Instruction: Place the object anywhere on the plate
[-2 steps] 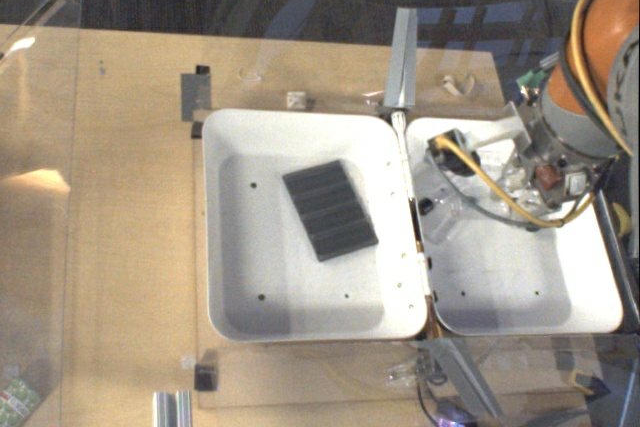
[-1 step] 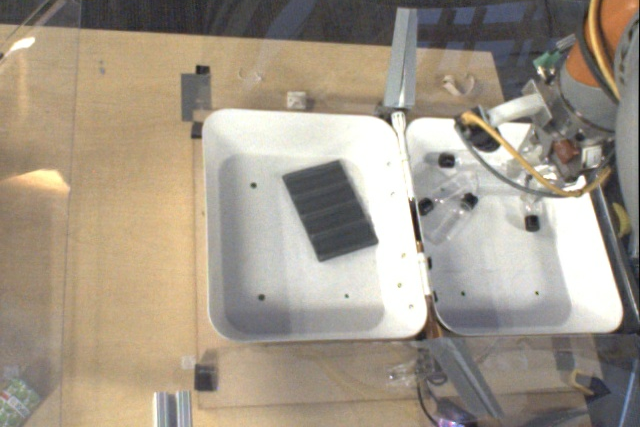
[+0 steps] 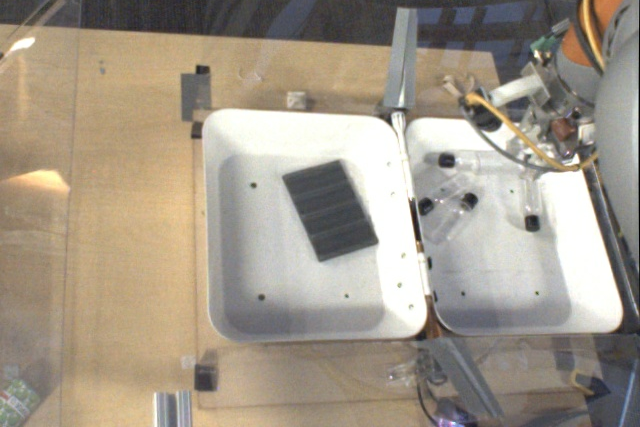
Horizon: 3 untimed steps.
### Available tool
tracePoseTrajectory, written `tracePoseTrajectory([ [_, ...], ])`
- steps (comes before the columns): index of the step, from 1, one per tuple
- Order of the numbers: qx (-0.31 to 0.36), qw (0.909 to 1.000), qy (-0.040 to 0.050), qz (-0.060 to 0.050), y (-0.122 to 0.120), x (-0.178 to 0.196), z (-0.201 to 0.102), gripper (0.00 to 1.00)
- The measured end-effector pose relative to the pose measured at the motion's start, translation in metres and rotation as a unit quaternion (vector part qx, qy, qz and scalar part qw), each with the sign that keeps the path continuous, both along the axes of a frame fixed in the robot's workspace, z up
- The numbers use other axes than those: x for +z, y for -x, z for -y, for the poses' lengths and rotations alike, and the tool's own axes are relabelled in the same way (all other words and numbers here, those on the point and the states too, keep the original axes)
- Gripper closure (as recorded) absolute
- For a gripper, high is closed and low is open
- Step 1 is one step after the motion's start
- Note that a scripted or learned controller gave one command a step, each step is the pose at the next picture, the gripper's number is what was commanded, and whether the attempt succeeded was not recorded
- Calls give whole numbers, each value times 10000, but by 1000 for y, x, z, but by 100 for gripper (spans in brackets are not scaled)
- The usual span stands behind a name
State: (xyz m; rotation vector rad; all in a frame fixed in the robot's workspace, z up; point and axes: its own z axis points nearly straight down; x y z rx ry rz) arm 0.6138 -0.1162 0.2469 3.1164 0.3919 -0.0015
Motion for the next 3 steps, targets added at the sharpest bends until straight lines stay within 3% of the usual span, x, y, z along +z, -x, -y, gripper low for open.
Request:
tracePoseTrajectory([
  [1, -202, 9998, -4, 3, -45, 49, 27, 100],
  [3, -216, 9998, -5, 3, -49, 97, 77, 100],
])
